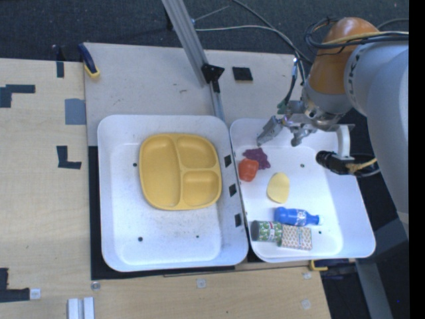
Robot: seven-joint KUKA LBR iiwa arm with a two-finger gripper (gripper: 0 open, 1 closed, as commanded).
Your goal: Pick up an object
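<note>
My gripper (287, 133) hangs spread and empty over the back of the right bin (352, 211). Near it lie a purple toy (256, 156) touching a small red-orange fruit (248, 170), then a yellow lemon-like piece (279, 187), a blue bottle (296, 216) on its side and a green printed packet (281, 234). All look light; the bottle probably rolls and slips, so I would pinch the lemon across its narrow width. The purple toy's shape is too blurred to name.

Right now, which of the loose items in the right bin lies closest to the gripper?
The purple item, at the bin's upper left, just below the gripper. The orange-red piece, yellow piece, blue bottle and printed packet lie farther down.
</note>
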